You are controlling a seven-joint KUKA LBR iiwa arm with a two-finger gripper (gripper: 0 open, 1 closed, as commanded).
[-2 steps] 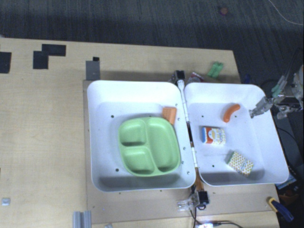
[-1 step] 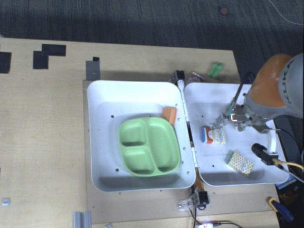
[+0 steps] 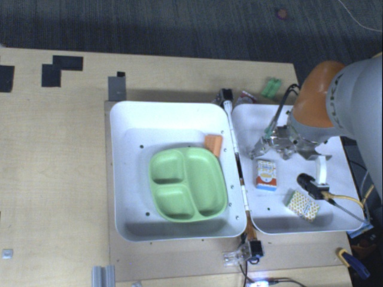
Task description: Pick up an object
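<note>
In right bin (image 3: 274, 210), carton (image 3: 266, 174) (print unreadable)

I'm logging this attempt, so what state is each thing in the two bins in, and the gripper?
Green divided plate: flat, right way up, in the left bin.
Orange block: in the left bin, beside the plate.
Small carton: lying in the right bin, not gripped.
Patterned pad: lying in the right bin, untouched.
Gripper: over the right bin, nothing seen held.

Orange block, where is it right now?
In the camera view, the orange block lies in the left bin, at the upper right corner of the green tray, near the right bin.
</note>
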